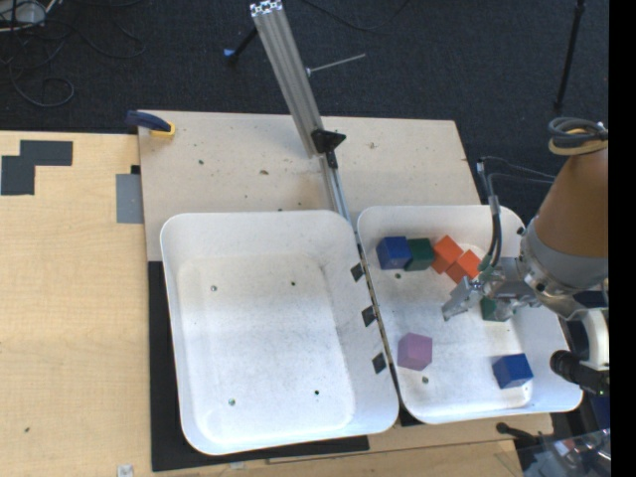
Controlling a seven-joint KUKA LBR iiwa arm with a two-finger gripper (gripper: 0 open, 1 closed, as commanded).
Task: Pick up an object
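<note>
A pale particle-board bench top (248, 162) lies on dark carpet (417, 48). A slanted silver aluminium extrusion post (288, 68) rises from its rear, carrying a black bracket (326, 142). A blue-and-yellow clamp (151, 122) grips the rear-left corner. Light wooden flooring (65, 296) with grey rectangular patches (127, 199) adjoins on the left.

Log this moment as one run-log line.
task: pick up an object | pincer: low in right bin, beside orange block | purple block, two blue blocks: lying loose | status: nothing seen lifted
</note>
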